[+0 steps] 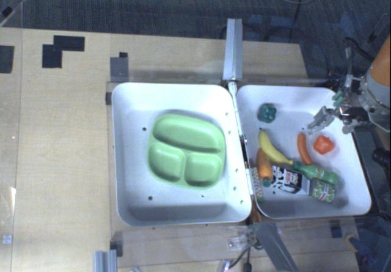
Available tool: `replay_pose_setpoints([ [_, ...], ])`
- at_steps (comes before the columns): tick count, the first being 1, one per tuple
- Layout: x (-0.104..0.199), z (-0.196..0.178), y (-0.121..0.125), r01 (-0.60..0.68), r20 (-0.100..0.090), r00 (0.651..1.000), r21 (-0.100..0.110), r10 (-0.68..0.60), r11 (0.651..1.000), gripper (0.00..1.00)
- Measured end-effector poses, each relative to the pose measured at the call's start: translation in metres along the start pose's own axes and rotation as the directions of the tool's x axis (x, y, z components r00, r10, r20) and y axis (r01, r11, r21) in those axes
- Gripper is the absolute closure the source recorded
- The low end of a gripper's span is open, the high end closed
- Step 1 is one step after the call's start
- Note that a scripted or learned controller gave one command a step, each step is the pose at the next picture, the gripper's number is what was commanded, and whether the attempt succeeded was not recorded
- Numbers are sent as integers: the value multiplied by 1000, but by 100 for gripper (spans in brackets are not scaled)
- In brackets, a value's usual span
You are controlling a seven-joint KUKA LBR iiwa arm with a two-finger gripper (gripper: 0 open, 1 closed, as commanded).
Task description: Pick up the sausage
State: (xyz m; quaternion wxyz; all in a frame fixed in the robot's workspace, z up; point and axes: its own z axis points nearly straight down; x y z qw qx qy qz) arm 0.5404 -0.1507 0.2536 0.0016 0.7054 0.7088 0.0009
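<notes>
- Nearest the camera, a green bottle (316, 173) and a milk carton (286, 180) lie along the right bin's (360, 203) front
- Just behind them, the sausage (303, 148) lies between a banana (273, 150) and an orange-red pepper (324, 144)
- Gripper (330, 115) hovers above and behind it, fingers spread, holding nothing
- Best approach, I judge: descend astride its narrow width, clear of the pepper
</notes>
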Motion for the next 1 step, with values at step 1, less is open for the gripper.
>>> replay_pose_setpoints([
  [1,-39,-13,16,-152,0,988,-3,152,988,0],
])
